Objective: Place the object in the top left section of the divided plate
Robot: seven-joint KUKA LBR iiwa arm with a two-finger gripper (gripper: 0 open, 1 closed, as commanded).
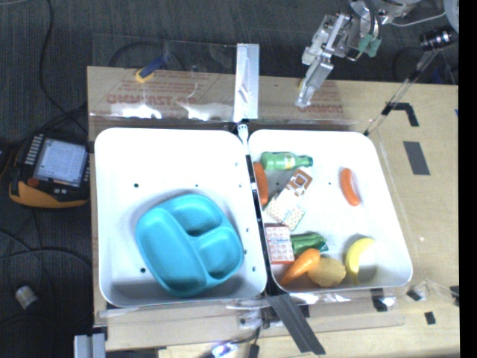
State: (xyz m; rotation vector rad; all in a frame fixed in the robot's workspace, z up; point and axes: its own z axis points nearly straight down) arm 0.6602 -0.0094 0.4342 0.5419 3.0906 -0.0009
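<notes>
1. From the camera above, the pincer (pixel 307 88) hangs over the tabletop (pixel 432 162), past the far edge of the right bin (pixel 387 200). I cannot tell how wide it is, and nothing shows in it.
2. The blue divided plate (pixel 190 241) lies in the left bin (pixel 119 162), near the front.
3. The right bin holds the toys. A green bottle (pixel 287 160) lies at the back. An orange sausage (pixel 349 186) lies apart, on the right.
4. A carrot (pixel 298 265), a potato (pixel 328 272) and a yellow banana (pixel 359 253) sit together at the front, with a green vegetable (pixel 307 242) just behind.
5. Small printed boxes (pixel 283 215) lie in the middle.
</notes>
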